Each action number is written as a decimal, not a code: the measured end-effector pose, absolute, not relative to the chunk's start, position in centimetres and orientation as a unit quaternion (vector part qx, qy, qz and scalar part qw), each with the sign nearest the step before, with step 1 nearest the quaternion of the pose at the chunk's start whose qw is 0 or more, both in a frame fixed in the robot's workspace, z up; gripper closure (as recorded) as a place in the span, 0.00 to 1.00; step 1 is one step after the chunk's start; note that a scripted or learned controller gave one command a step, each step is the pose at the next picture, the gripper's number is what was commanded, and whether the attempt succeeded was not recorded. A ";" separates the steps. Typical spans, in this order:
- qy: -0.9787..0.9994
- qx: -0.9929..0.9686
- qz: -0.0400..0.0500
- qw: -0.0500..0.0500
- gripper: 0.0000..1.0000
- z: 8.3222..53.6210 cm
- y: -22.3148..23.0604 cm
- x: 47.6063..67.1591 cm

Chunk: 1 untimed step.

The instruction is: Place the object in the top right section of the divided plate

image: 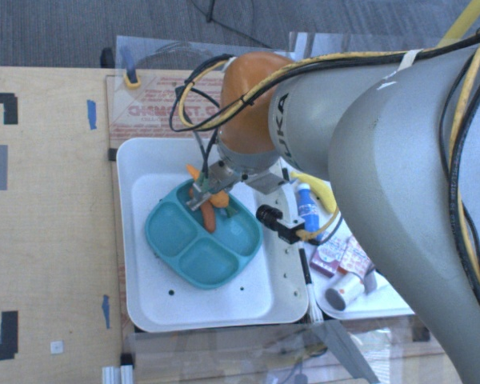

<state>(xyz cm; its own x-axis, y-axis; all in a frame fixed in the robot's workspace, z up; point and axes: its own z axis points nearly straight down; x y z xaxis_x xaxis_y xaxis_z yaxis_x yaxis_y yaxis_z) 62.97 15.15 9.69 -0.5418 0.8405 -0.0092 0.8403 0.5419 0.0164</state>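
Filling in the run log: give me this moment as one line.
gripper: over teal divided plate | orange object: lying at plate's upper right section by the fingertips | plate: in left white bin | grasp: unclear

Light is even and fairly bright, coming from overhead, with no hard glare. The white bin [144, 294] reads clean and slightly washed out left of and below the gripper [202, 194]. A soft shadow lies under the arm [384, 134], darkening the bin floor just right of the gripper. The arm's grey shell carries a broad, dull sheen. Detail at the gripper itself is soft and small parts blur together. The frame is slightly grainy overall, with straight edges holding true.
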 end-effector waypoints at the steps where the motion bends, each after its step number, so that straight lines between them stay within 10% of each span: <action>1: 0.915 0.404 0.008 0.016 1.00 9.6 18.2 57.0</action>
